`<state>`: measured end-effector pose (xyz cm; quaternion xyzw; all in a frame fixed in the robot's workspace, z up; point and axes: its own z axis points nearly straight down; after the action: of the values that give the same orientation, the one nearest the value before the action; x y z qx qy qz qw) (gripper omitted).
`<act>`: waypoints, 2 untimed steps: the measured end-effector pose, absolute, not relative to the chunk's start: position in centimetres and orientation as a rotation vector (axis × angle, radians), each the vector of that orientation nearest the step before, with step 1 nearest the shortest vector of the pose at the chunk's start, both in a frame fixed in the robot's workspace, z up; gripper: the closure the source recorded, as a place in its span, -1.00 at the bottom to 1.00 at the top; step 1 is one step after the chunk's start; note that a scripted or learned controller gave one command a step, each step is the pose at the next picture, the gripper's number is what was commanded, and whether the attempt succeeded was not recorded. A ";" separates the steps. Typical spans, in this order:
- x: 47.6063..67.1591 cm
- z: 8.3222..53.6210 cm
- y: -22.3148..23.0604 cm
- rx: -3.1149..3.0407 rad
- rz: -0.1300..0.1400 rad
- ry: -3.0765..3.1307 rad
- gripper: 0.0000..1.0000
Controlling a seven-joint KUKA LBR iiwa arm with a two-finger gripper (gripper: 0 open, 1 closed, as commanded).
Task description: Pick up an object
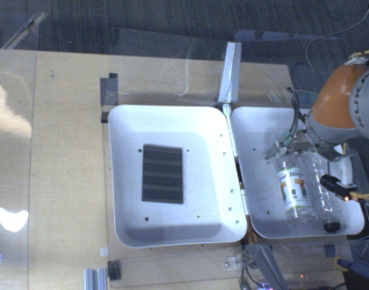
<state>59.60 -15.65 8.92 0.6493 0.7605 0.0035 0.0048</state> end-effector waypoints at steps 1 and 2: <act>59.6 10.2 -16.8 1.981 0.005 2.431 -1.00; 57.8 9.0 -15.5 1.854 0.014 2.518 -1.00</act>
<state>57.78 -15.53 9.00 0.5929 0.8052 0.0046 0.0075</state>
